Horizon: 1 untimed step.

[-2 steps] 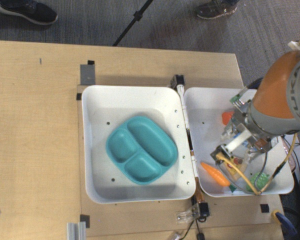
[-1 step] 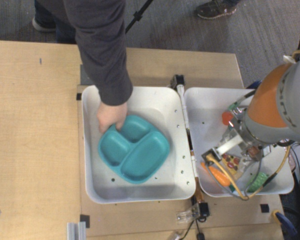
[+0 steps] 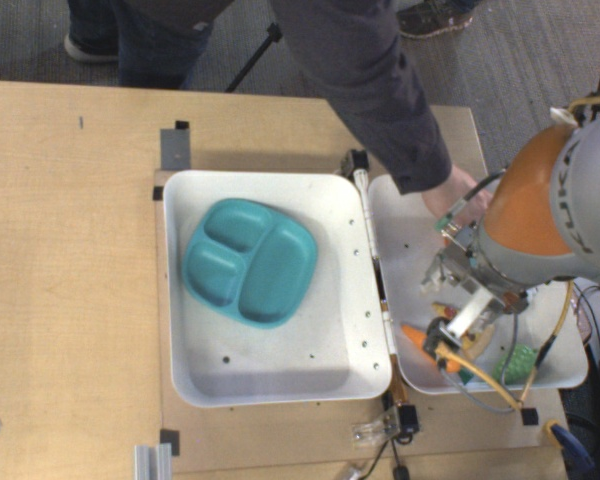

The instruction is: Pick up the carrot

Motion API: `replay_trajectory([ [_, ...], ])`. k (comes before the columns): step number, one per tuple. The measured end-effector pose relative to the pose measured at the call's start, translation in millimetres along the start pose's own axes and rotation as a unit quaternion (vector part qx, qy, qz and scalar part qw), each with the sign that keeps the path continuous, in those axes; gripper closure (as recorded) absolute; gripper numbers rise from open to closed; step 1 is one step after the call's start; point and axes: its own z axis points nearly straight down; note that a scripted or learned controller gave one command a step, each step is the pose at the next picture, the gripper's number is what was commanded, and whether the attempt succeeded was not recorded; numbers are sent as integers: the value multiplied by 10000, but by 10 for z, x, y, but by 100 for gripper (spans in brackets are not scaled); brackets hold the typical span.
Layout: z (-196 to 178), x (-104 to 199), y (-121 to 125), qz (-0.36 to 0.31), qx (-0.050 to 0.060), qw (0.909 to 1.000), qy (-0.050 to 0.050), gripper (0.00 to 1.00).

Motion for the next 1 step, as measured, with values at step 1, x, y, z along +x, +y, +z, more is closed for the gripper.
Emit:
replay_trajectory([
  [1, -396, -188, 454, 62, -17, 10000, 3, 0],
])
